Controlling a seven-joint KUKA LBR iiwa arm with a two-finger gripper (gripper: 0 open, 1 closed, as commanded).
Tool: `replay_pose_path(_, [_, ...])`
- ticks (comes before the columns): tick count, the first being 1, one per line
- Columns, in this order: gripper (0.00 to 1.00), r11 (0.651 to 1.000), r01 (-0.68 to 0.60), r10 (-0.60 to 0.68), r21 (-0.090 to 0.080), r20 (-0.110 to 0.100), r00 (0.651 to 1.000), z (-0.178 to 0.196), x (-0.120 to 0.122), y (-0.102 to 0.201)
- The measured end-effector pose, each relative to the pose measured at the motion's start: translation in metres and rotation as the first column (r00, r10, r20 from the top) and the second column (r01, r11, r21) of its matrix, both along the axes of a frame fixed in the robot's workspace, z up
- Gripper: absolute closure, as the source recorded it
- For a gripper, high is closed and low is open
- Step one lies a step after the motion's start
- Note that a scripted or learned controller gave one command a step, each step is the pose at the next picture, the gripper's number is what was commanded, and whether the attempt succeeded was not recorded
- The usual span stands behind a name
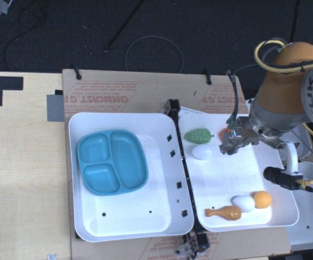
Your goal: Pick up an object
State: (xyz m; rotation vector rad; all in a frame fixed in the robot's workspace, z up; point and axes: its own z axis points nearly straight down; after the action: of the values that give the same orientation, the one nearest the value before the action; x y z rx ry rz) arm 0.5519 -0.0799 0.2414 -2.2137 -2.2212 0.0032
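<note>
Two shallow white bins sit side by side on a cardboard-lined bench [118, 93], divided by a black clamp strip. The left bin [91, 221] holds a blue sectioned plate [112, 161], a smooth moulded tray of three compartments lying flat toward the bin's far left. The right bin [286, 213] carries the loose items, scattered rather than stacked, which judged from the task leaves each free for a grasp from above. A green leafy toy [199, 136], bumpy in texture, lies near the divider at the far end; a pale white rounded piece [202, 153] lies just beside it on the near side. Along the near edge rest a tan drumstick toy [224, 213], a white egg [244, 203] and an orange ball [262, 199], the egg and ball touching or nearly so.

The gripper [230, 142] hangs from the grey arm with its orange band, low over the far part of the right bin, just right of the green toy and the white piece (a small red-orange patch shows beside it, too small to identify). Whether its pincer is open or closed cannot be told from this slant, and nothing is seen gripped. The likeliest target, as a judgement, is one of those two nearby items.
</note>
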Motion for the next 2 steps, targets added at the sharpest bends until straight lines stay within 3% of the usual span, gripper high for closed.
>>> replay_pose_path(2, [1.0,1.0,0.002,-0.002,-0.002,-0.001,1.0,-0.005,-0.026,0.088])
